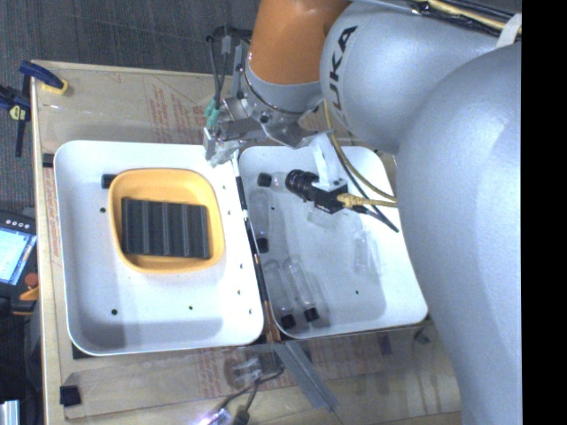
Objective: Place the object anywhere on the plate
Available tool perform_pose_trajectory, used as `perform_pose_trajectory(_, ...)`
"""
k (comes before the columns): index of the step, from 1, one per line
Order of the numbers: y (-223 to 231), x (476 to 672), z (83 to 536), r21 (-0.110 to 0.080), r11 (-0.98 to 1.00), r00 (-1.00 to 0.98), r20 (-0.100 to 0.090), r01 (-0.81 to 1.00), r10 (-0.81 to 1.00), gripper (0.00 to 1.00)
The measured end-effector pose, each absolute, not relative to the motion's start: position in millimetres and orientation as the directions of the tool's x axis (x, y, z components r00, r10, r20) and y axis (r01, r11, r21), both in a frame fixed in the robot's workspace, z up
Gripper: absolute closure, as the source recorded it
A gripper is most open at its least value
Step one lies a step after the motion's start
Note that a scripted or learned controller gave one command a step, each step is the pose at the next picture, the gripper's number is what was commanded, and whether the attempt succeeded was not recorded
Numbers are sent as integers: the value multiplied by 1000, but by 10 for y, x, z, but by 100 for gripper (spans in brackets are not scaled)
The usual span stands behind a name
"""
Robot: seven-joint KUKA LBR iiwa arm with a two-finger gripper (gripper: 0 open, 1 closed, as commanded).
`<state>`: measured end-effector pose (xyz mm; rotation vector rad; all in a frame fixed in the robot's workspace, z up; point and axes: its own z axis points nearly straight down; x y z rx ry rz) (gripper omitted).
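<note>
Big grey arm fills the right side. Its hand hangs over the far edge between the bins; I cannot tell what it grips. Left bin holds a yellow plate. Right bin holds clear tubes.

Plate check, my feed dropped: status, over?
Hand above the bins' far edge, grip unclear. Yellow plate in left bin, dark ridged block on it. Nothing blocking.
</note>
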<state>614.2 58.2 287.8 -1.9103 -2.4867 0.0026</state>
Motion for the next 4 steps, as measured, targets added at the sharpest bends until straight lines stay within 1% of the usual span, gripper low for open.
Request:
perform_pose_trajectory(1, 418, 6525, 2898, 0, 386, -386, 1, 923, 923, 100)
perform_pose_trajectory(2, 478, 6337, 4136, 2, 462, -462, 1, 887, 887, 100)
perform_pose_trajectory(4, 532, 6343, 4338, 3, 477, -477, 4, 879, 879, 100)
